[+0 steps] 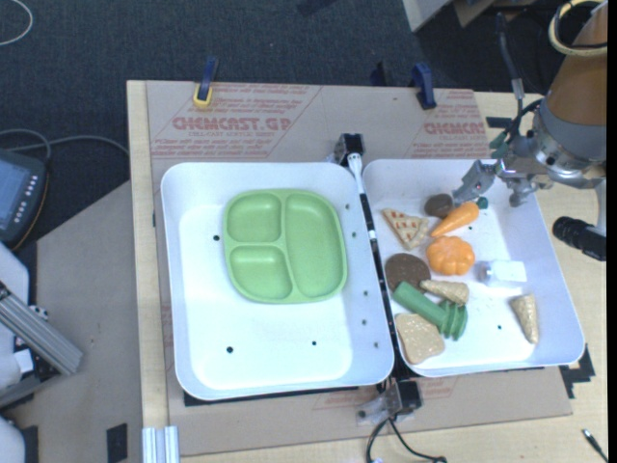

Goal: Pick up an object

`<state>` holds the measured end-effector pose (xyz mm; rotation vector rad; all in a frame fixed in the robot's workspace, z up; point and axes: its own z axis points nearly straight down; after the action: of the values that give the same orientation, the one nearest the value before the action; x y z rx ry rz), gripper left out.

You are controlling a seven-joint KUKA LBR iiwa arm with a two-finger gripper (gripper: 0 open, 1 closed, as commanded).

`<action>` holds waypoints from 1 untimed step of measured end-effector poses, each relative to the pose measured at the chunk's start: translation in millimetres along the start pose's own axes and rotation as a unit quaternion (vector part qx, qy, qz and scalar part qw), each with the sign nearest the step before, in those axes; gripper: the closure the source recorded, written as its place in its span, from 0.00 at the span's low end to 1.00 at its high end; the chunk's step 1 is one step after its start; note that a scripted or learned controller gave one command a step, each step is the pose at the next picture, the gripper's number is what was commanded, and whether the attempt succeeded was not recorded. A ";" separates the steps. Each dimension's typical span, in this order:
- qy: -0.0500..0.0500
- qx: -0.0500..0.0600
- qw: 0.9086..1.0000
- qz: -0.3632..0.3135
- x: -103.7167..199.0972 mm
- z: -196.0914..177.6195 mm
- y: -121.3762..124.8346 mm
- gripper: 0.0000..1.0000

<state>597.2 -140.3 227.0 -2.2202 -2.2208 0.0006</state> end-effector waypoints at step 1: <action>0.000 0.003 1.000 0.000 -1.8 47.5 7.7 0.00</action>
<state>604.8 -142.0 179.5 -2.2178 -2.2174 0.0055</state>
